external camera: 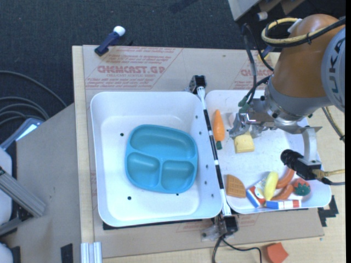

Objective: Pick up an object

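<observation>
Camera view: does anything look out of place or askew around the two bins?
Two things lie outside the bins: a blue marker with a white cap on the bench's far left corner, and an orange block at the near edge. The blue divided plate sits slightly turned.

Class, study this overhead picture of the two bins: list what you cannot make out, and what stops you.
- Gripper: the wrist above blocks any view of its finger gap.
- Yellow block: contact with the gripper is unclear, too small to tell.
- Toy pile in the right bin: pieces overlap, hiding their shapes.
- Arm: cut off by the top and right edges.
</observation>
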